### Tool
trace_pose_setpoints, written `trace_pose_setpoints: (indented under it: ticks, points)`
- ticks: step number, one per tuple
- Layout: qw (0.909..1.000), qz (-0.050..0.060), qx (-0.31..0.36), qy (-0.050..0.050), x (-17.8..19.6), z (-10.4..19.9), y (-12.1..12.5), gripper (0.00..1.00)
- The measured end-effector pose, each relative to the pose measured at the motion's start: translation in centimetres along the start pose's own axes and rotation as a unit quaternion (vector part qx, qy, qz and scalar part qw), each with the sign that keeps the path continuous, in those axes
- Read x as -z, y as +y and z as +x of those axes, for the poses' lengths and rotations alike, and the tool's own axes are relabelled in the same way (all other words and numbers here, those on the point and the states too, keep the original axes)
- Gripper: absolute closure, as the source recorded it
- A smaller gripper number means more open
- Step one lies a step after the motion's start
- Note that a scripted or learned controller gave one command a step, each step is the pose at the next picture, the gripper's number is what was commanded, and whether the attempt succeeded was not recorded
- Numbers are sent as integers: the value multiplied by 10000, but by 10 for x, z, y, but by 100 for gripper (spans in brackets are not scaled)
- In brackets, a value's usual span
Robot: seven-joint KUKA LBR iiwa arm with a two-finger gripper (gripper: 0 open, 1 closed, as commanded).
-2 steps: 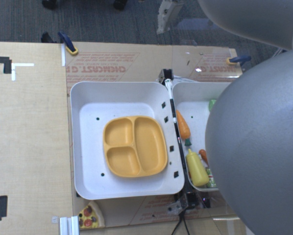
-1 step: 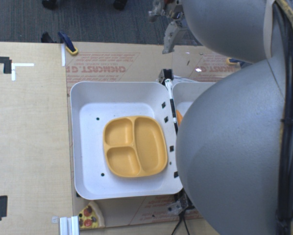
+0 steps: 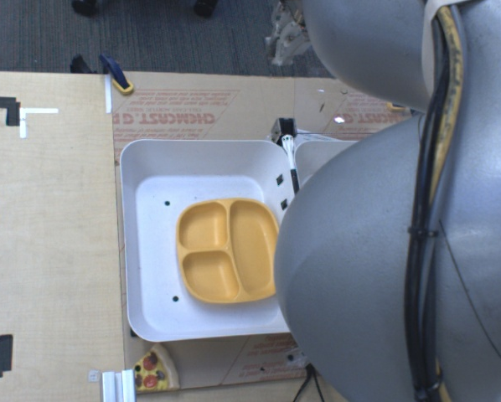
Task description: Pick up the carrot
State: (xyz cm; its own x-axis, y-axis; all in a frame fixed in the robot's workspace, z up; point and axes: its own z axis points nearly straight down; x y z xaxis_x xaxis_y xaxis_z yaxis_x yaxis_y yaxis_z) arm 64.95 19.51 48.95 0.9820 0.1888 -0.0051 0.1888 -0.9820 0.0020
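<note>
Looming nearest the lens: grey arm [image 3: 384, 249], its bulk covering most of the right bin [image 3: 322, 153]; state of the jaws cannot be told. Next, toward the near edge of the table [image 3: 49, 266]: small pizza-slice toy [image 3: 152, 372], lying just outside the left bin [image 3: 137, 249]. Within that bin: yellow divided plate [image 3: 225, 249], three compartments, its right edge under the arm. Farther: cardboard sheet [image 3: 200, 115] beneath both bins; beyond it, dark floor [image 3: 150, 23]. Carrot: place cannot be told; judged likeliest in the covered right bin. Hazards, as judged: a blind close may catch nothing or pinch the bin wall; an off-target descent may strike the rims between the bins or nudge the plate.
</note>
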Motion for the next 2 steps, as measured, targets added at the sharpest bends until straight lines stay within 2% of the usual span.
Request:
trace_pose_setpoints:
  ticks: [1,2]
  points:
    - [10000,-1,4,3,0,0,0,0]
    - [9999,6,102,20,50,9,-33,0]
